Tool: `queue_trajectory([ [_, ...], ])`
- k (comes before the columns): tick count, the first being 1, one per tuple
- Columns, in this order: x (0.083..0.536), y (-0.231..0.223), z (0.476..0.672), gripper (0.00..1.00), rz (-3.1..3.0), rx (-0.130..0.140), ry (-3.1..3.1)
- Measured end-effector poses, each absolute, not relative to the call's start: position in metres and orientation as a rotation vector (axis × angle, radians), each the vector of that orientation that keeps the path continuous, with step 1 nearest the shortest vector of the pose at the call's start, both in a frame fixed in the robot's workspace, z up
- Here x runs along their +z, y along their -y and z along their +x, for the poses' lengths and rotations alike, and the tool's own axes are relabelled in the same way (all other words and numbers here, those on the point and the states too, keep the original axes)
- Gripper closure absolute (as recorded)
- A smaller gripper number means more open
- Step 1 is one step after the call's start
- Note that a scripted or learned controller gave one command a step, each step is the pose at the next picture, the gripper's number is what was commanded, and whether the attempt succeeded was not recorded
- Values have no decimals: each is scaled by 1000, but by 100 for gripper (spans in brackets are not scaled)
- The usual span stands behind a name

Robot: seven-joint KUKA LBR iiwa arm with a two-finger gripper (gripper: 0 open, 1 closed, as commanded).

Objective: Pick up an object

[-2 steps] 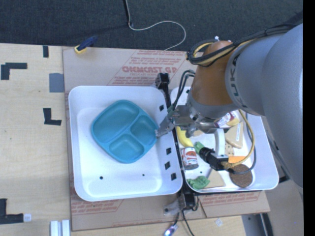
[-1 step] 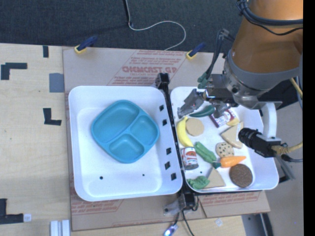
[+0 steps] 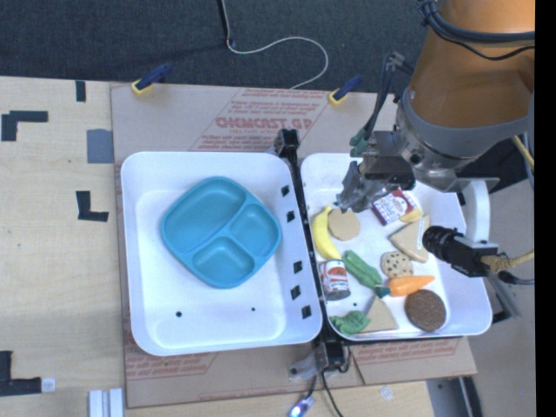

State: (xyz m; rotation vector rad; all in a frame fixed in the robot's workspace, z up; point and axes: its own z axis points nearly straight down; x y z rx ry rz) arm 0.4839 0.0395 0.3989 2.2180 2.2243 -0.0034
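**Pincer low over the food bin**

The left bin [image 3: 139,320] holds one blue divided plate [image 3: 221,231]. The right bin [image 3: 473,320] holds toy food: one banana [image 3: 323,235], one tan round cookie [image 3: 344,226], one carrot [image 3: 408,285], one can [image 3: 335,280], one brown disc [image 3: 426,309]. The pincer [image 3: 352,196] hangs near the bin's top-left corner, just above the cookie; whether it is released or clenched cannot be told.

Single fixed camera above bench [image 3: 52,198], slanted downward, both bins [image 3: 139,233] in frame.
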Motion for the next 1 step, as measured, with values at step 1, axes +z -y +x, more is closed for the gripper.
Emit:
queue_trajectory([
  [1, 414, -69, 484, 100, 2218, 0, -2225],
])
